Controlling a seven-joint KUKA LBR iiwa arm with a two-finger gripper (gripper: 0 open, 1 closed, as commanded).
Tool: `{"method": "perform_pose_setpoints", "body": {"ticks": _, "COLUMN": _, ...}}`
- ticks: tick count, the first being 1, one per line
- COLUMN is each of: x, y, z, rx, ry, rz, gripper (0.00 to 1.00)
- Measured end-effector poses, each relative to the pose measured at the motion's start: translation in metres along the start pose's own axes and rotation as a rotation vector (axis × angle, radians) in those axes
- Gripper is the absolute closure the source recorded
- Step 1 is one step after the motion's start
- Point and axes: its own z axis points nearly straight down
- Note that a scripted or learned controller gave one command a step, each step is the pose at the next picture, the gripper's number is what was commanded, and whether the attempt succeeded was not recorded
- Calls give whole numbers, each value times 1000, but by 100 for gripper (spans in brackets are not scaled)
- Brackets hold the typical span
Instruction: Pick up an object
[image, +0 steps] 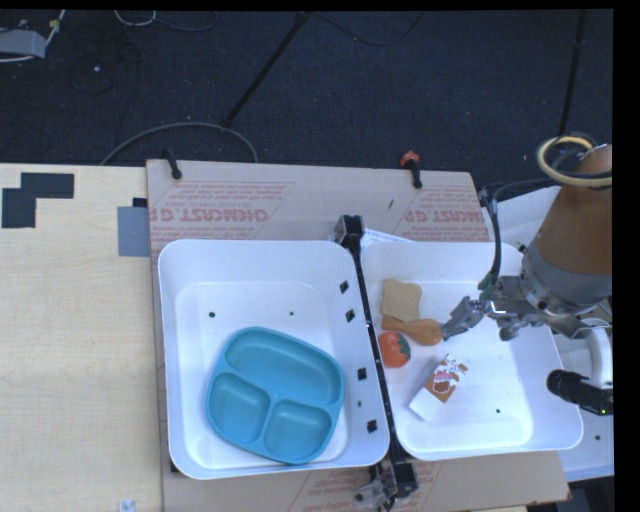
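The right bin (545, 425) holds a tan bread slice (401, 298), a brown drumstick-shaped piece (415, 328), a red-orange tomato (395, 349) and a small white and red carton (438, 387). My gripper (463, 320) reaches in from the right and hangs low in this bin. It sits just right of the drumstick's end, above the carton, and I see nothing held in it.
A blue divided plate (275, 394) lies in the left bin (185, 300). A black divider clip strip (362, 340) runs between the bins. The arm's orange band (585, 220) and grey wrist cover the right bin's far right side.
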Motion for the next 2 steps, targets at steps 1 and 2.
{"method": "perform_pose_setpoints", "body": {"ticks": 1, "x": 0, "y": 2, "z": -6, "rx": -13, "ry": -2, "rz": -2, "gripper": 0}}
{"method": "perform_pose_setpoints", "body": {"ticks": 2, "x": 8, "y": 7, "z": 53, "rx": -4, "ry": 0, "rz": -2, "gripper": 0}}
